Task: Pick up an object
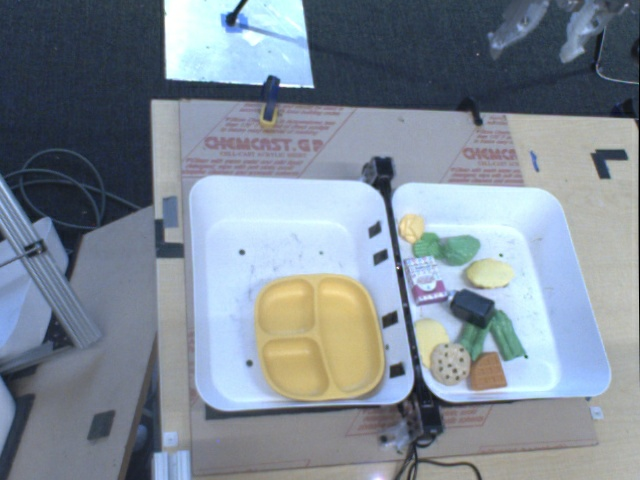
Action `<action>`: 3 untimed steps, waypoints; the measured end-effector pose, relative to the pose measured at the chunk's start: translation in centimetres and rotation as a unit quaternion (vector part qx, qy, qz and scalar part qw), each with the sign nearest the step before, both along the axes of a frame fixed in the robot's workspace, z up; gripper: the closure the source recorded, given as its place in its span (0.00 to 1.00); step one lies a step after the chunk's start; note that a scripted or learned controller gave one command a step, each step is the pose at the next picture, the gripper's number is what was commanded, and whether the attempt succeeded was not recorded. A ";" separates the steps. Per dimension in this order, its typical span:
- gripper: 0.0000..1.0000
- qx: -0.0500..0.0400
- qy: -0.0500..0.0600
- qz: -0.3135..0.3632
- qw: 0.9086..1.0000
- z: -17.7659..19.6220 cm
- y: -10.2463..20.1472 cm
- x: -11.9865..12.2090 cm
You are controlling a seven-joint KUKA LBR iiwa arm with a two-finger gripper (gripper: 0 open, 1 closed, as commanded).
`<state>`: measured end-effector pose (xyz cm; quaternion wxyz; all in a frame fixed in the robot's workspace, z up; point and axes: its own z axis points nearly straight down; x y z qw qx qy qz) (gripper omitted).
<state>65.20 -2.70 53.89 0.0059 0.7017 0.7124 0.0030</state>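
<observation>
My gripper [548, 30] hangs high at the top right, beyond the bench's far edge and well away from both bins. Its two pale fingers [515, 23] stand apart, open, with nothing between them. The right bin [570, 238] holds several toy foods: a small yellow piece [411, 228], green leaves [452, 249], a yellow lemon-like piece [489, 273], a pink and white box [425, 280], a black block [472, 308], green pods [503, 336], a pale yellow round [430, 335], a cookie [449, 364] and an orange cracker [487, 371].
The left bin [230, 228] holds a yellow divided plate [320, 335]. A black divider with clips [398, 288] runs between the bins. A shiny metal sheet [238, 26] lies on the dark floor behind the bench. A yellow clamp [269, 108] sits at the back edge.
</observation>
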 end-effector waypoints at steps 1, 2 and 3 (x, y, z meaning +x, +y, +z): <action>1.00 -0.001 -0.002 0.002 1.000 1.2 0.0 0.0; 0.00 -0.001 -0.001 0.002 1.000 1.1 0.0 0.0; 1.00 -0.001 -0.003 0.004 1.000 2.3 0.0 0.0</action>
